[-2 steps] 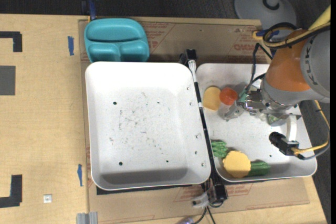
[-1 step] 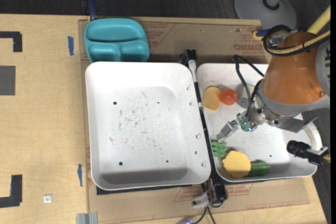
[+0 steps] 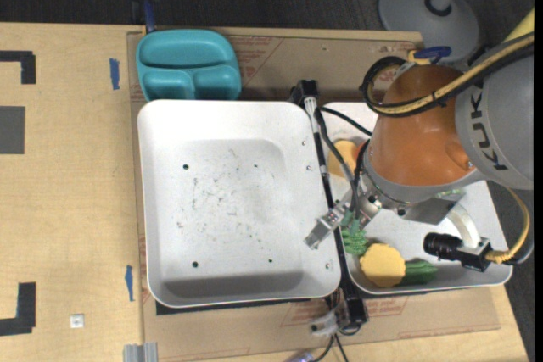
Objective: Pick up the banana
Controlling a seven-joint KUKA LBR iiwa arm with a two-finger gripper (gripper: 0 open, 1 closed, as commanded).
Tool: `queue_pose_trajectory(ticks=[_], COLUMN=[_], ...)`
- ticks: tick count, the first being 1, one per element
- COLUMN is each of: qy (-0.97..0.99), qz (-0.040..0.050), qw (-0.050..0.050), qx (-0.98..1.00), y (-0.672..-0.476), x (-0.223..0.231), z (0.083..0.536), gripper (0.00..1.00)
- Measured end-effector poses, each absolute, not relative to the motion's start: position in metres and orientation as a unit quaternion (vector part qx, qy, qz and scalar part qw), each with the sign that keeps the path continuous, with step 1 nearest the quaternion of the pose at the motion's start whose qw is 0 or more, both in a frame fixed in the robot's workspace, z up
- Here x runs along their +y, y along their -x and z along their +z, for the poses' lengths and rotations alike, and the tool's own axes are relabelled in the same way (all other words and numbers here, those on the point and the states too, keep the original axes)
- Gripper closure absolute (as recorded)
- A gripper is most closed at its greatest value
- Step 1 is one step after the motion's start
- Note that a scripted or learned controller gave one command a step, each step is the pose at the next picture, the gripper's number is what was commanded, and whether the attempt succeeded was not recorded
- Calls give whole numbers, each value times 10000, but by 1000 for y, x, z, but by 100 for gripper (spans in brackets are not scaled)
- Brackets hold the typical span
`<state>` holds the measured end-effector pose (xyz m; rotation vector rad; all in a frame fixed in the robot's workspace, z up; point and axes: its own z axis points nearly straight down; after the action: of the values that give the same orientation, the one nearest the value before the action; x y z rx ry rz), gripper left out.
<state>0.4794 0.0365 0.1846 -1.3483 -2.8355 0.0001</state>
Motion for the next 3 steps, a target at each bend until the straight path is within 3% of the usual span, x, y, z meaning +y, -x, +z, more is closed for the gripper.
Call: queue_pose_trajectory(ticks=[1, 2, 3], qy=[3822, 4356, 4854], qz=[-33, -9, -20], qw=[-21, -12, -15], qx=[-9241, -9002, -8743], y=[-480, -482, -491], x=[85, 142, 218], z=[119, 86, 86], gripper=[0, 0, 0])
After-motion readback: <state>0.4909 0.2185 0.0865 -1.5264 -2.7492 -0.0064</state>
